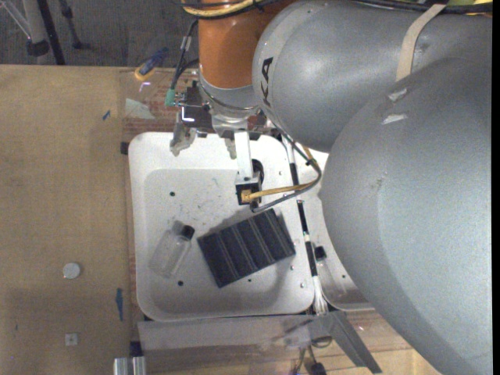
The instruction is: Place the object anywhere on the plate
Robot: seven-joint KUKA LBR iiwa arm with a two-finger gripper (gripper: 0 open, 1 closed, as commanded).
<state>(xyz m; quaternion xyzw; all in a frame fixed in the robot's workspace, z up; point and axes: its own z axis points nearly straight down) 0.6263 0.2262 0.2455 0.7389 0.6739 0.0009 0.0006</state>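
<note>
A clear plastic bottle with a black cap lies on its side at the lower left of the white bin. Right beside it a dark ribbed rectangular plate sits tilted on the bin floor, not touching the bottle. My gripper hangs over the bin's far edge, well above the bottle and the plate in this view. Its two fingers stand apart, open, with nothing between them.
A black fitting with a brass tip and cable hangs below the wrist over the bin. The grey arm covers most of the second bin at the right. Bare wooden bench with a small grey disc lies to the left.
</note>
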